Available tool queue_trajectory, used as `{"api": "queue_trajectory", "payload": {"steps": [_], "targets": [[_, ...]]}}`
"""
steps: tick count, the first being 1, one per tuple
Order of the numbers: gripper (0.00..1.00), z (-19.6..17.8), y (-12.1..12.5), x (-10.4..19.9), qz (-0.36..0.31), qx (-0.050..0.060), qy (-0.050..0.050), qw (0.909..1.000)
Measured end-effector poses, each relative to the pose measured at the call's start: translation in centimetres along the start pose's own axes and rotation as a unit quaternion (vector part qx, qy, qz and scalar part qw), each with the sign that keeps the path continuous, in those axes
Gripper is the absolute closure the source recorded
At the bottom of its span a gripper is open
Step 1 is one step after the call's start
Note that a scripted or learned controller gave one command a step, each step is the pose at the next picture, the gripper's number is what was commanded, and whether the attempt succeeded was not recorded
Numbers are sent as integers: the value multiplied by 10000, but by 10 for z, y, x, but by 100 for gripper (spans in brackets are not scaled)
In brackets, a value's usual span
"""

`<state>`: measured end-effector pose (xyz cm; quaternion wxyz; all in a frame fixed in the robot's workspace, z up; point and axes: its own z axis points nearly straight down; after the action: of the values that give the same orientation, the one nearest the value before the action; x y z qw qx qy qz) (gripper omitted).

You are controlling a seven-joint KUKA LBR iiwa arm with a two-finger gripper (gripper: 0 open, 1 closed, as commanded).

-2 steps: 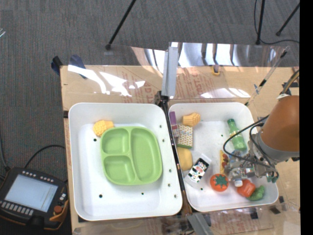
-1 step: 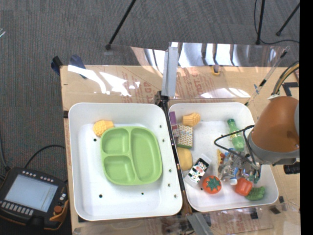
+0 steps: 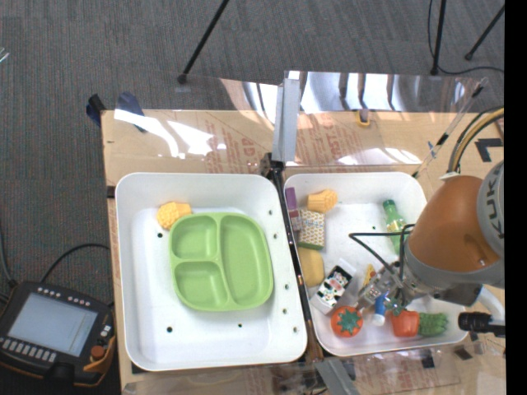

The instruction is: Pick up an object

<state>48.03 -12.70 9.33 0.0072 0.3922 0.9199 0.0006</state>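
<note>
My gripper (image 3: 384, 293) hangs low over the front of the right bin (image 3: 362, 189), under the orange wrist band. Just below it lies a small white and blue thing (image 3: 379, 309). An orange tomato-like toy (image 3: 347, 321) sits to its front left and a red pepper (image 3: 404, 322) to its front right, with a green leafy toy (image 3: 434, 324) beside that. A cow-print box (image 3: 333, 286) lies left of the gripper. The arm hides part of the bin's right side.
Further back in the right bin lie a yellow block (image 3: 310, 263), a patterned box (image 3: 311, 229), a corn cob (image 3: 323, 200), a purple stick (image 3: 291, 197) and a green bottle (image 3: 393, 215). The left bin (image 3: 140, 303) holds a green divided plate (image 3: 221, 262) and a yellow toy (image 3: 172, 214).
</note>
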Motion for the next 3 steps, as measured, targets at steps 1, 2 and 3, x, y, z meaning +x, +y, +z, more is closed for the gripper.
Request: {"api": "queue_trajectory", "payload": {"steps": [1,2,3], "targets": [[100,7,81,-22,1255,48,53,9921],[100,8,111,-66,3104,65,57,9506],[0,8,113,-65,3092,63,55,9509]]}}
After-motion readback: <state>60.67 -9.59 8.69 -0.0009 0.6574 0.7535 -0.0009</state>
